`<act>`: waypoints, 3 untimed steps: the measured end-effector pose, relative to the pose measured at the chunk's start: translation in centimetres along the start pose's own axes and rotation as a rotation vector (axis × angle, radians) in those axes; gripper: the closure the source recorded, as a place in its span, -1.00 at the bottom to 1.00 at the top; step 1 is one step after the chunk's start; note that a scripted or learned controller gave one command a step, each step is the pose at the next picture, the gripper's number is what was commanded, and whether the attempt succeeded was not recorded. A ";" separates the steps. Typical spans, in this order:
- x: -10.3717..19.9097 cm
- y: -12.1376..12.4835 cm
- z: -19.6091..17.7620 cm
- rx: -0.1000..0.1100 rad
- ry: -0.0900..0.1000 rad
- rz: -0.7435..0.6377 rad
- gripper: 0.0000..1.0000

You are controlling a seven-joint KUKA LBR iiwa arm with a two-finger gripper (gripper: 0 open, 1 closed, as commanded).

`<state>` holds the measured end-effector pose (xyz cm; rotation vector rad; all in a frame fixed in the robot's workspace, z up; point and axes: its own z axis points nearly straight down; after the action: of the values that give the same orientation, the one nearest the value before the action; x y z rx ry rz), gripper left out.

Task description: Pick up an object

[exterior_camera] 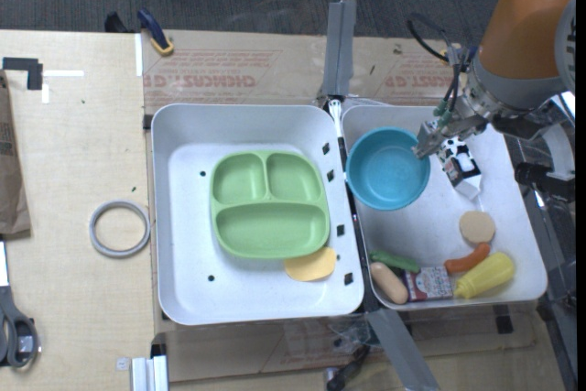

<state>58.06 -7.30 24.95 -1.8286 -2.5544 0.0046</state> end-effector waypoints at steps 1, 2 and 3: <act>1.7 -10.3 4.9 0.000 0.002 -0.060 1.00; -3.9 -3.4 -3.0 -0.002 0.000 -0.022 1.00; -3.1 -5.7 -5.3 -0.001 0.000 0.053 1.00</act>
<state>53.71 -12.09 30.23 -1.8956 -2.5061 0.0030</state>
